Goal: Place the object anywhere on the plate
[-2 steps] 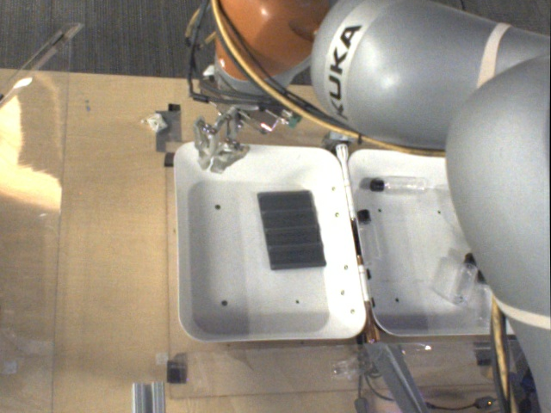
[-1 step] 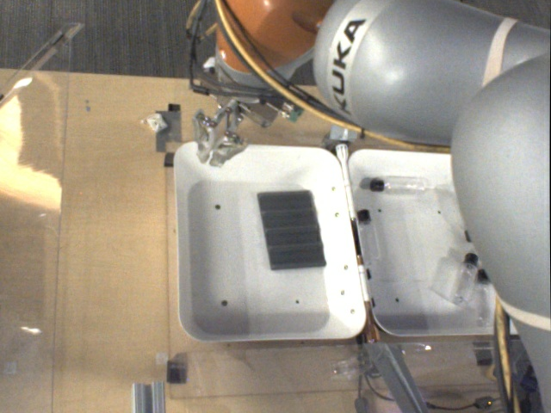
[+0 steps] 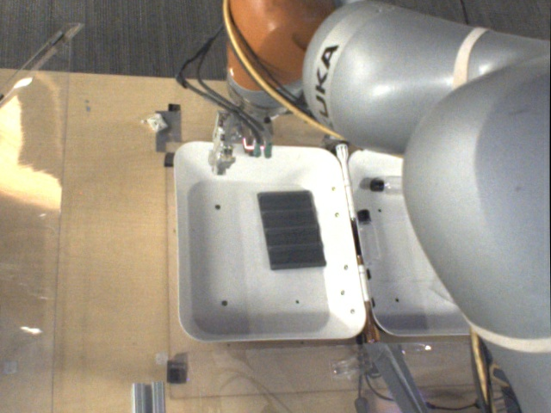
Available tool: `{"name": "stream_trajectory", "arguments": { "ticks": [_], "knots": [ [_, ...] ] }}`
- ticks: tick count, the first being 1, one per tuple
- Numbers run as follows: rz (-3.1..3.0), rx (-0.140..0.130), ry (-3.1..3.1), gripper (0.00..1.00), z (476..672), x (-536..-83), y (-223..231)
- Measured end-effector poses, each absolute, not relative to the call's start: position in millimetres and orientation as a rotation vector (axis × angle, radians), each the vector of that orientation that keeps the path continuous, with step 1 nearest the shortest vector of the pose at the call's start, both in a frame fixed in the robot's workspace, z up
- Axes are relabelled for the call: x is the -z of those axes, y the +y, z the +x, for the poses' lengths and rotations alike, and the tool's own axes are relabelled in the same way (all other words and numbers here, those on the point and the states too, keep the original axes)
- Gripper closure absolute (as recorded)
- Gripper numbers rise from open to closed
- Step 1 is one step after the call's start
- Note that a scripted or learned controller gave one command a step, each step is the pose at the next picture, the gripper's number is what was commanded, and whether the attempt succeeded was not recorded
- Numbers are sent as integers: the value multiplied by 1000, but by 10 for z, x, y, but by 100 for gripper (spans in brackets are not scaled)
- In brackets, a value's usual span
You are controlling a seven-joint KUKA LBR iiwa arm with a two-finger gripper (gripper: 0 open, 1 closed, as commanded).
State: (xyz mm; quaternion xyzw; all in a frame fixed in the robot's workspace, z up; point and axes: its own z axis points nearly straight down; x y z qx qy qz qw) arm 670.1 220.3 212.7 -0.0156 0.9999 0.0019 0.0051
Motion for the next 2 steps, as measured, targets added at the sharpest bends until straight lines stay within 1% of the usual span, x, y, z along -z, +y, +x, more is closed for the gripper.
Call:
{"name": "stream_trajectory", "arguments": {
  "ticks": [1, 2],
  "knots": [
    [-1121, -4, 2922, 100, 6697, -2136, 2307],
    [-1854, -1, 2522, 100, 6697, -2362, 2273]
  ]
}}
